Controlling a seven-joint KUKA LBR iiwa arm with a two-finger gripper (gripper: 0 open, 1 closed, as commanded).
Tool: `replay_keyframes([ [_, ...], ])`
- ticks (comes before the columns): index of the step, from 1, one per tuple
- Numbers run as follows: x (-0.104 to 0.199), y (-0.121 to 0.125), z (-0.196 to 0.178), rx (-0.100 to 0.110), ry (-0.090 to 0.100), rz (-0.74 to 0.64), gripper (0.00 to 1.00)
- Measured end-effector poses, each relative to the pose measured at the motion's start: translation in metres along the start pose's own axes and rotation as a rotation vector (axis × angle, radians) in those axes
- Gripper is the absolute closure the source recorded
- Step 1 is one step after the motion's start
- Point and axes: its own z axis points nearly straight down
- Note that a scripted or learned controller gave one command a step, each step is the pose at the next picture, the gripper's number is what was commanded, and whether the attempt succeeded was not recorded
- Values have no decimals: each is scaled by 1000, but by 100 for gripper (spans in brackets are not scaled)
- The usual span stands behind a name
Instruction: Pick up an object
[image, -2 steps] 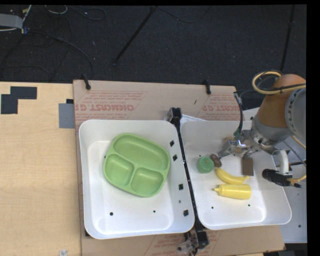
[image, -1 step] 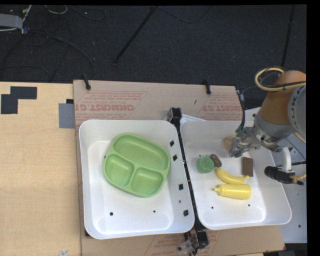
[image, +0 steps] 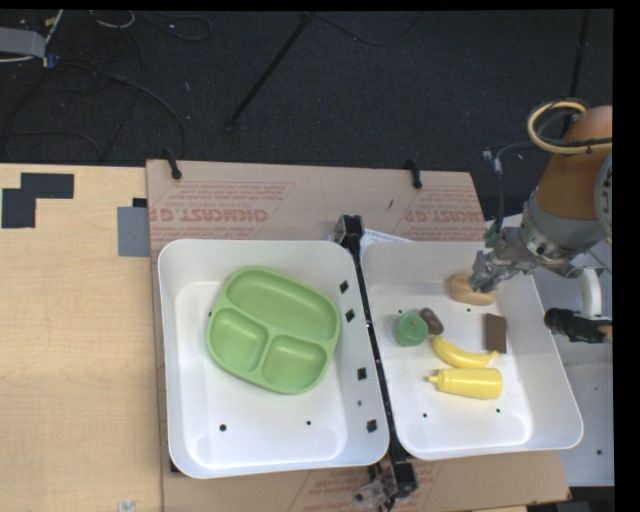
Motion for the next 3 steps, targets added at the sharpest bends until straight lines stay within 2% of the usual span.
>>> replay_keyframes([
  [1, -8, 4, -60, 0, -1, 0, 100],
  [2, -9, 4, -102, 1, 0, 0, 100],
  [3, 39, 0, -85, 7, 3, -3, 100],
])
